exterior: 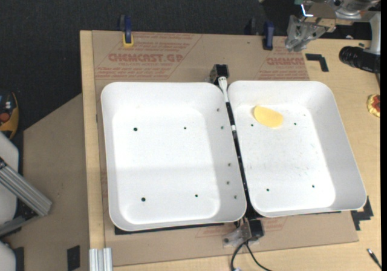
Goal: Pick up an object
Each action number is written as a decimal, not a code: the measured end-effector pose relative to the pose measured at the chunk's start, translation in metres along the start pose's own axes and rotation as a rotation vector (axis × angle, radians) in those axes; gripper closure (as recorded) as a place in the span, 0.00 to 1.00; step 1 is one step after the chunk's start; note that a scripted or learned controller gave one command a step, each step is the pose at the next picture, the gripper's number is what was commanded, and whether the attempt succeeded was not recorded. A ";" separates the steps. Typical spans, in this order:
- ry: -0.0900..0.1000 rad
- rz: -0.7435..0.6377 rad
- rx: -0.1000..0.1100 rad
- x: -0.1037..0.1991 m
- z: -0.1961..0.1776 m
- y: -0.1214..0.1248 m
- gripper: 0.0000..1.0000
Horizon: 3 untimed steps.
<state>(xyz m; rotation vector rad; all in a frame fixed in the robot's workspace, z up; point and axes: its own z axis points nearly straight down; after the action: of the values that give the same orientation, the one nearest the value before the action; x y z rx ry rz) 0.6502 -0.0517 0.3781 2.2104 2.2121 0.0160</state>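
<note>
**Arm poised above the bench, lone yellow piece waiting in the right bin**

A grey robot arm reaches in at the upper right of the overhead view, its gripper (300, 32) hanging over bare brown board just beyond the far rim of the right bin (338, 143). Nothing shows between the metal fingers; whether they stand open or closed cannot be told at this size and angle. The only loose thing to pick is a flat yellow object (268, 116), lying on the floor of the right bin in its far-left part, near the divider where the two bins meet. It sits well apart from the fingers, nearer the camera and somewhat to the left of them, with the bin's far wall between. The left bin (121, 143) lies beside it, and two blue clamps (126, 28) at the far edge pin the board down, seemingly so the bins keep their places under the fixed camera. By the look of it, the pick has not begun: the gripper would have to cross the rim and come down over the yellow piece
</note>
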 end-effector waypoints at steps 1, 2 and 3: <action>0.005 -0.006 0.025 0.063 0.076 0.014 1.00; 0.000 0.006 0.011 -0.004 0.047 0.016 1.00; 0.006 -0.006 0.024 0.068 0.082 -0.019 1.00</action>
<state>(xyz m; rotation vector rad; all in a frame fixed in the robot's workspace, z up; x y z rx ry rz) 0.6322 0.0160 0.2961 2.2191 2.2335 -0.0037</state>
